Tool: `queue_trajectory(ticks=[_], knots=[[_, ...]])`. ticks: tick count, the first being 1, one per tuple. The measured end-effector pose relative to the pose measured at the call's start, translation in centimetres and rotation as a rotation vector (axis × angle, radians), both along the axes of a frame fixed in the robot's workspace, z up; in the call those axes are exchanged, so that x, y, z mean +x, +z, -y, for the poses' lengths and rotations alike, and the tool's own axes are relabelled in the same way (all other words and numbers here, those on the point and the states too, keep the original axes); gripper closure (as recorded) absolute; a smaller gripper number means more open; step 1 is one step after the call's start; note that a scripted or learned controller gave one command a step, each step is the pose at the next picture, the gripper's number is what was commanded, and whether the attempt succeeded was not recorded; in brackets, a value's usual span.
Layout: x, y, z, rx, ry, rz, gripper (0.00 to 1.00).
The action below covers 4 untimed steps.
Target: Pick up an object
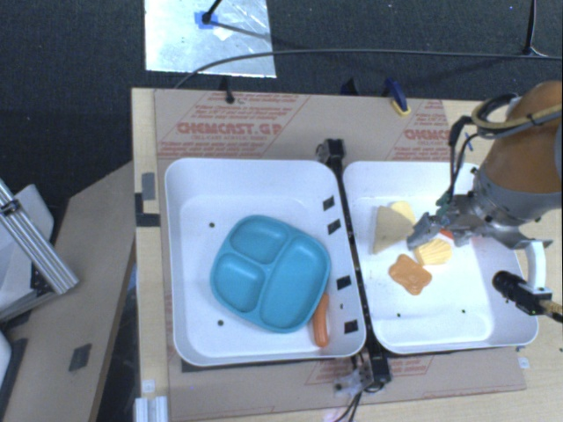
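Camera view: cardboard-covered bench (pixel 264 121), dark carpet (pixel 70 60); gripper (pixel 431 231) state unclear.

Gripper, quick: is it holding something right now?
Gripper: low in the right bin, right by the pale yellow piece; whether it is holding it cannot be told.

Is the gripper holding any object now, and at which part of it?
It cannot be told. The gripper is low in the right bin, right over the yellow piece, hiding any contact.
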State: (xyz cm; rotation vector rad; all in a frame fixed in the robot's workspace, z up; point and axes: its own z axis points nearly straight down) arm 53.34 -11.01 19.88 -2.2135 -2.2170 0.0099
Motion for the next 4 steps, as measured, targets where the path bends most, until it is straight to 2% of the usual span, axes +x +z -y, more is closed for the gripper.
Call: queue_trajectory(ticks=[1, 2, 3, 4], knots=[[0.3, 0.6, 0.0, -0.001, 0.002, 0.012, 0.00], [0.1, -5.5, 0.6, -0.001, 0.000, 0.008, 0.00], [1.3, -10.7, 0.4, -0.004, 0.000, 0.017, 0.00], [1.8, -10.8, 0.6, -0.006, -0.001, 0.025, 0.00]])
